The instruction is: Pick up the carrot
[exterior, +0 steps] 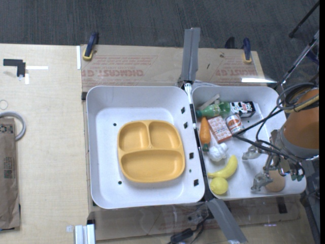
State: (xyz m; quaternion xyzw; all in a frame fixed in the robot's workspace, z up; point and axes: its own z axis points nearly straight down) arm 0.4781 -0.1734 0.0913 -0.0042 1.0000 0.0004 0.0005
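Tool (263, 179) hangs low in the right bin (264, 91), fingers spread, gripping nothing; carrot (204, 131) lies well to its left, past the banana (226, 168).

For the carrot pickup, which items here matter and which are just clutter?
Belongs to the job:
orange carrot, right bin's left edge
two-finger gripper, right bin's lower right

Lying about:
yellow divided plate
yellow banana
yellow lemon
small red-labelled can

in the left bin (96, 151), a yellow divided plate (151, 150); in the right bin (264, 91), banana (226, 168), lemon (219, 186), small can (234, 123).
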